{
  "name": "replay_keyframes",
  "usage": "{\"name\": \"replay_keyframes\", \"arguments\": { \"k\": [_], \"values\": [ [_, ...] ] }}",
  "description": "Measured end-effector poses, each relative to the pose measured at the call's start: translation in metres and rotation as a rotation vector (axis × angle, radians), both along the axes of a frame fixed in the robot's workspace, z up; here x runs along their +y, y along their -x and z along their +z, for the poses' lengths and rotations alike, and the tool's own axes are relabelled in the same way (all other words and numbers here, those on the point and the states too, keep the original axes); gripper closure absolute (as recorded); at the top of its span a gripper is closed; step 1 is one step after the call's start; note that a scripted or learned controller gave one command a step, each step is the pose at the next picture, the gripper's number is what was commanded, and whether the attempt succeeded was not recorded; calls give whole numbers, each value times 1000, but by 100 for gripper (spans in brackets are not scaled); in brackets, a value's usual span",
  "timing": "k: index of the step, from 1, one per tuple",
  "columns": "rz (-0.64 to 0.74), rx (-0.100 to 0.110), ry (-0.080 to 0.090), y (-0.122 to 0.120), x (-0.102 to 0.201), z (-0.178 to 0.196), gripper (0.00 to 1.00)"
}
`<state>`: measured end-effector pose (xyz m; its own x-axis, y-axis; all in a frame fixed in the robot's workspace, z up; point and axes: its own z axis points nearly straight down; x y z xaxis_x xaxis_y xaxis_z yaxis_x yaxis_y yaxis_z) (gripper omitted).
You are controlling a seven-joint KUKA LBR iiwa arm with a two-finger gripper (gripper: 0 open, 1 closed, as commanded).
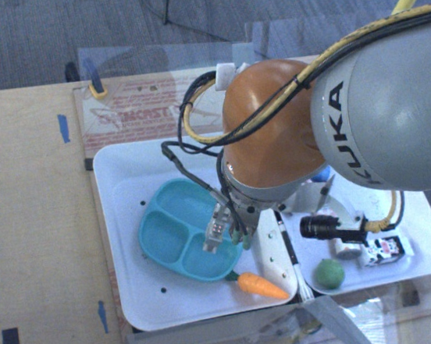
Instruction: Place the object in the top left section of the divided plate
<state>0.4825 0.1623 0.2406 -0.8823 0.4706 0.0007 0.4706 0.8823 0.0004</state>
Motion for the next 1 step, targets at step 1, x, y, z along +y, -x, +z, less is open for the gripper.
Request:
{"name": "replay_keyframes", "arguments": {
  "k": [1],
  "values": [
    [120,-8,0,-109,-15,122,100]
  ]
}}
